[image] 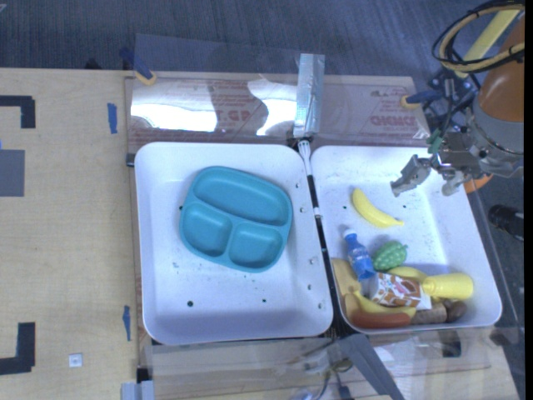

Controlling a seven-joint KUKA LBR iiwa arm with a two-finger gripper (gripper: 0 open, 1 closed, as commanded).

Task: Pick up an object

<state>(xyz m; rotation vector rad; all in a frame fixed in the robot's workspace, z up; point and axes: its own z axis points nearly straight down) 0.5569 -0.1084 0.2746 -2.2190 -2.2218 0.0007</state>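
Observation:
My gripper (430, 177) hangs over the far right part of the right bin (479, 223), its two fingers spread apart with nothing between them. A yellow banana (375, 209) lies on the bin floor just left of and below the gripper. Toward the bin's near side sits a pile: a small blue bottle (360, 257), a green toy (390, 255), a yellow bottle (447, 287), a printed packet (396, 292) and a second banana (366, 305).
The left bin (158, 248) holds a blue three-compartment tray (236, 217). A metal divider (310, 94) stands behind the bins' shared edge. Yellow and black cables (470, 40) loop above the arm at the upper right.

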